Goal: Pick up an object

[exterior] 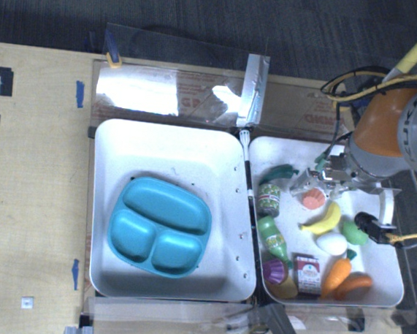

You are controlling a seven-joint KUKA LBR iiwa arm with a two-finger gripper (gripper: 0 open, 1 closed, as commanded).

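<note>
your end effector (323,175) hovers low in the right bin (395,291); you cannot tell its state. beside it you have one banana (323,220), one carrot (338,273), one white egg (331,245), two bottles. left bin (103,189) holds one blue tray (159,225).

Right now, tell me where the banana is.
The banana lies in the right bin, near its middle, just below the round orange-red piece and above the white egg, with a green item to its right.
</note>
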